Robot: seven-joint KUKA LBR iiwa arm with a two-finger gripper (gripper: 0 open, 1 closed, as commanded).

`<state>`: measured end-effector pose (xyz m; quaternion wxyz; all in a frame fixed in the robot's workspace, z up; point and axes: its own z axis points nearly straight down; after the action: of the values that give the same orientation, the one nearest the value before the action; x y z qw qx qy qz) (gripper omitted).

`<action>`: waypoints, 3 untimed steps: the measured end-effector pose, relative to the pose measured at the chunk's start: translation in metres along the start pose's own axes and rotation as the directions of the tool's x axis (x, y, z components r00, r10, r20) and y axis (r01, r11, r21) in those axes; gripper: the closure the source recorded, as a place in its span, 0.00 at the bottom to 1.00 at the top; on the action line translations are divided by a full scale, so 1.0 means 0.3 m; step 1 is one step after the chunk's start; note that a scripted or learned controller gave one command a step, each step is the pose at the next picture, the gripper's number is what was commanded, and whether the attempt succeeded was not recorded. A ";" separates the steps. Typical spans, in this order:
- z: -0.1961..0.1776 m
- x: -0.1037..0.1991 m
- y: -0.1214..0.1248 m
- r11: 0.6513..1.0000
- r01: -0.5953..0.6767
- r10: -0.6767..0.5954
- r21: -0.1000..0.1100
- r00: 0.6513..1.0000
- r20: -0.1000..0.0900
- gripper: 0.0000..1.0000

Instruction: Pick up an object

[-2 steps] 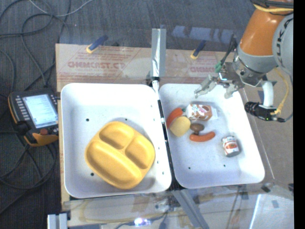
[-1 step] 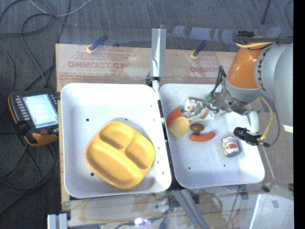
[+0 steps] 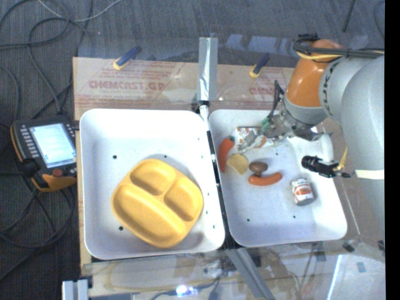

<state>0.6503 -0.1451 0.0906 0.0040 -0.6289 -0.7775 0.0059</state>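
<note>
My gripper (image 3: 255, 136) reaches down into the back left part of the right bin (image 3: 325, 230), with the grey arm and its orange band behind it at the right. Just in front of it lie an orange carrot (image 3: 223, 152), a pale yellow chunk (image 3: 237, 163), a brown mushroom-like piece (image 3: 258, 167) and a red sausage (image 3: 265, 180). A small red and white can (image 3: 302, 191) lies farther right. The gripper's tip is over the bin floor close to the carrot's top end and touches none of these pieces that I can see.
The left bin (image 3: 94, 136) holds a large yellow compartment tray (image 3: 158, 202), upside down. A metal divider (image 3: 206, 74) runs between the bins at the back. A teach pendant (image 3: 47, 145) lies left of the bench.
</note>
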 end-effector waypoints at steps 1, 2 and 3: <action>-0.023 0.000 -0.008 1.000 0.001 -0.001 0.009 1.000 -0.003 1.00; -0.317 0.334 0.128 0.984 0.178 -0.178 -0.012 0.984 0.004 1.00; -0.388 0.285 -0.169 0.932 0.362 -0.362 -0.013 0.932 0.004 1.00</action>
<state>0.5843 -0.0716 0.2077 0.0001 -0.4751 -0.8799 0.0003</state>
